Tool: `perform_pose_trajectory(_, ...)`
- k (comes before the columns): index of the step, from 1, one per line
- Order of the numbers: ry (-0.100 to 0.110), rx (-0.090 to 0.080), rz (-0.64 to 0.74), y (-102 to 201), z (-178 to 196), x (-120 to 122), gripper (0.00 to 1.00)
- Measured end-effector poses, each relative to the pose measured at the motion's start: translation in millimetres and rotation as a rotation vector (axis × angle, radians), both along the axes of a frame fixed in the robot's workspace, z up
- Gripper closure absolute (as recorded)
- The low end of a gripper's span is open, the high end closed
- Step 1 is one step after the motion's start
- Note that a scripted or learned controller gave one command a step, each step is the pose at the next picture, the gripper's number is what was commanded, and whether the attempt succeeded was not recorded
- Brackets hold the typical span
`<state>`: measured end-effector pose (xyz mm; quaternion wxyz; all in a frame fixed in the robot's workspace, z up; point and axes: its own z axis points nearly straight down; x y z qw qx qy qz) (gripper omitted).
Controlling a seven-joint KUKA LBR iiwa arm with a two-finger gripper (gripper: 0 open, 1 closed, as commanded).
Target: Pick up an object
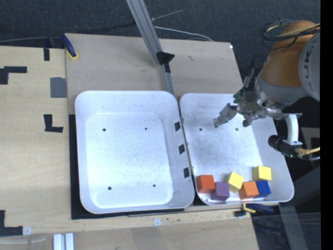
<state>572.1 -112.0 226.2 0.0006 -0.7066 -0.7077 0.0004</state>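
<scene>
Several small blocks lie along the near edge of the right bin (218, 145): an orange block (205, 183), a purple block (222, 190), a yellow block (235, 180), a second orange block (248, 189), a blue block (263, 188) and another yellow block (261, 173). My gripper (231, 122) hangs over the far half of the right bin, well away from the blocks. Its two fingers are spread apart, so it is open, with nothing between them.
The left bin (125, 150) stands beside the right one, their rims touching. A slanted metal post (148, 30) rises behind the bins. The orange-banded arm (286, 66) comes in from the right, over the right bin's far corner.
</scene>
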Motion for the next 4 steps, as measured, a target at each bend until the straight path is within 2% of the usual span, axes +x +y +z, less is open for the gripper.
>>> perform_pose_trajectory(1, 0.001, 0.000, 0.002, 26.9, -6.9, -2.3, 0.00)
perform_pose_trajectory(2, 0.001, 0.003, 0.007, 97.4, -3.1, -9.4, 0.00)
perform_pose_trajectory(3, 0.002, 0.001, 0.005, 170.6, -36.0, 21.1, 0.00)
perform_pose_trajectory(4, -0.008, 0.001, 0.002, 187.1, 78.0, 5.2, 0.00)
